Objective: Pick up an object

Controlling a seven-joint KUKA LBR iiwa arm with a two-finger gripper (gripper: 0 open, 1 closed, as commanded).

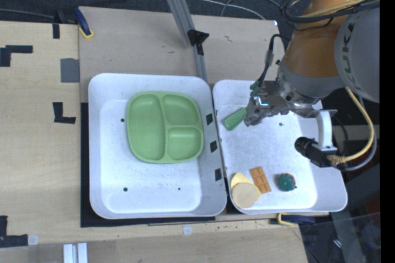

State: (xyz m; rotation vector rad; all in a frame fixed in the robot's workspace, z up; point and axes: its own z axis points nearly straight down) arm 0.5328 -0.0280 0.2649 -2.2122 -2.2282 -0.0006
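- A tan table (136, 52) fills most of the frame and carries two shallow white bins side by side, so loose things stay within the arm's reach.
- The grey and orange arm (321, 52) comes in from the upper right and bends down over the right bin (308, 194).
- The left bin (105, 181), centre left, holds a green divided plate (165, 126), lying flat and well apart from the hand.
- The hand (254, 115) sits low at the upper left of the right bin, its tip right at the end of a green piece (234, 119). I cannot tell how far it is open, nor whether it has hold of the piece.
- The green piece, the likely target, lies tilted near the wall between the bins. That closeness could crowd a grasp.
- At the lower edge of the right bin lie a pale yellow wedge (243, 191), an orange waffle piece (260, 179) just beside it, and a small teal ball (285, 182) nearby, all untouched.
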